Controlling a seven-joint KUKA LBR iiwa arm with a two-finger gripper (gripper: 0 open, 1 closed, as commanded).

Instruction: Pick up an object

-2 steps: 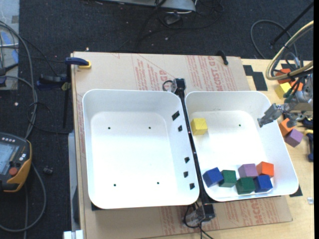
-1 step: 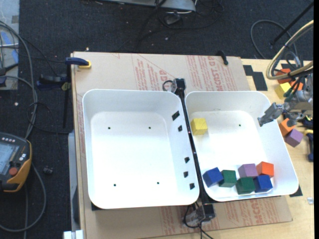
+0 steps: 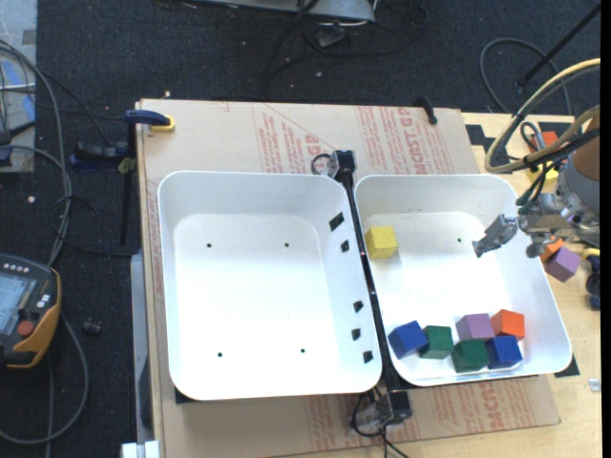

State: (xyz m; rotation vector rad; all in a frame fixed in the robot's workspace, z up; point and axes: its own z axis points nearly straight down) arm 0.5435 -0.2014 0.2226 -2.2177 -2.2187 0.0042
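- The two-finger pincer [image 3: 496,234] hung over the far right part of the right-hand white plastic bin [image 3: 434,191]; whether it was open or closed could not be told, and nothing was seen gripped.
- A small yellow cube [image 3: 382,241], the likeliest target, lay well to the pincer's left, alone on the bare bin floor.
- A cluster of blue, green, purple and orange cubes [image 3: 461,341] lay nearer the camera than the pincer.
- A purple block [image 3: 562,263] sat outside the bin, to the pincer's right.

Position: sitting fixed above the two shallow white plastic bins [image 3: 258,198]
Facing: looking down aslant
Distance: taking in both bins whole
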